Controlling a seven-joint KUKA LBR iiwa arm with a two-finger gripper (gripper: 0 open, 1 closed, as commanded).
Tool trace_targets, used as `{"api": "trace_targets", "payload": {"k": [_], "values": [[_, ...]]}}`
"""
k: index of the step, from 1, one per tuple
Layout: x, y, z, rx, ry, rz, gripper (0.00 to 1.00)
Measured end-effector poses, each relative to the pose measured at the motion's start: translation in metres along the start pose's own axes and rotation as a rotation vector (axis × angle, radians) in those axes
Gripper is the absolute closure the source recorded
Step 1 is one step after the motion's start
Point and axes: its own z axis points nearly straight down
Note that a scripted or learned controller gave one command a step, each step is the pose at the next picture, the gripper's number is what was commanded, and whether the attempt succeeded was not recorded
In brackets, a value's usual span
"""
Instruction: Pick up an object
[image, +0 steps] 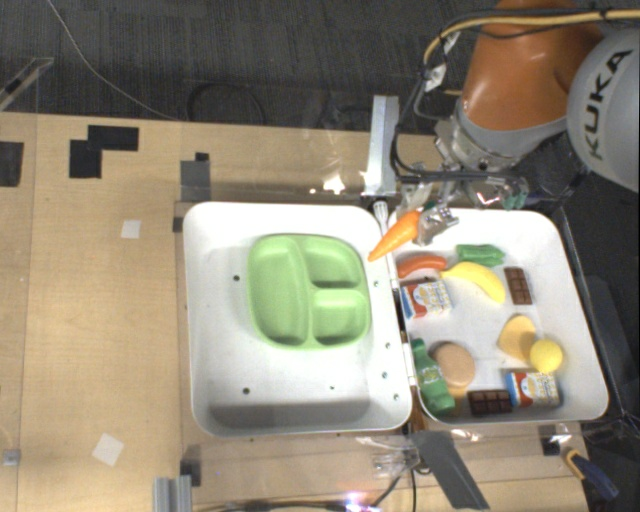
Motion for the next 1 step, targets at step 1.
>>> {"api": "trace_targets", "payload": {"k": [1], "values": [[-0.0033, 0.0015, -0.0108, 0.000, -0.008, -0.003, 1.00]]}}
